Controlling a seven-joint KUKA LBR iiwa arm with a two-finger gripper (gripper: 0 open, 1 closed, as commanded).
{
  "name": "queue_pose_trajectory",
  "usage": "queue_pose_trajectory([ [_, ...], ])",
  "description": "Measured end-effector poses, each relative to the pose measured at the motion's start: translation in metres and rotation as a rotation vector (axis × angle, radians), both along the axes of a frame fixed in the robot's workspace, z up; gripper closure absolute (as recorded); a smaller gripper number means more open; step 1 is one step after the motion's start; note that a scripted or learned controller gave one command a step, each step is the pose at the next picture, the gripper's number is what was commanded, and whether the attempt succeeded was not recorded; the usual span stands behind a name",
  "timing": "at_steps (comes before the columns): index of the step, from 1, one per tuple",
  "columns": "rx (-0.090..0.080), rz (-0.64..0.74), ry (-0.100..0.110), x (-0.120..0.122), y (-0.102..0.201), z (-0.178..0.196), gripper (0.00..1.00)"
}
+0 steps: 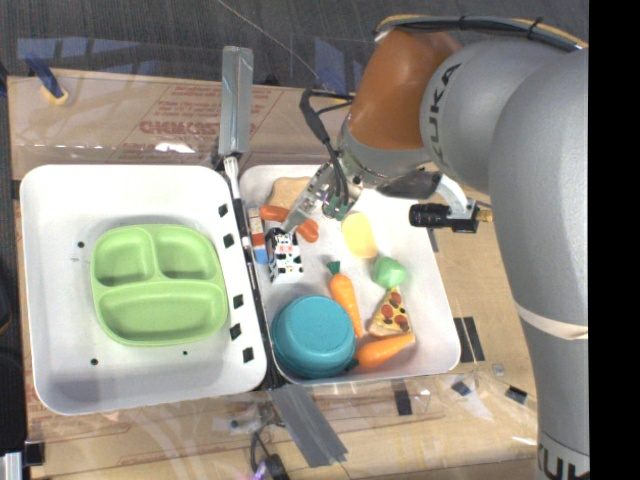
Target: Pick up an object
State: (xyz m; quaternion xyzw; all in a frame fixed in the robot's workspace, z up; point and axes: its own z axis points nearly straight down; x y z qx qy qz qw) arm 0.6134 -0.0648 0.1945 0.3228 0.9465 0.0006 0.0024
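Note:
My gripper [322, 200] hangs low over the back left part of the right bin [440, 298], under the orange wrist band. Its tip sits just right of a tan bread slice [288, 189] and above a red-orange sausage-like piece [290, 216]. I cannot make out anything held in it. A yellow lemon [358, 234] lies just to its right. Nearer the front are a black-and-white spotted box [286, 255], a carrot [345, 299], a green pepper [388, 271], a pizza slice [390, 315] and a blue bowl [314, 336].
The left bin [50, 368] holds a green divided plate [158, 283]. An orange piece [386, 350] lies by the blue bowl at the right bin's front edge. The arm's grey body fills the right side. A grey divider bar [236, 98] stands behind the two bins.

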Motion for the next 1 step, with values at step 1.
queue_pose_trajectory([
  [1,-0.001,0.008,0.0,0.0007,0.0014,0.01,1.0],
])
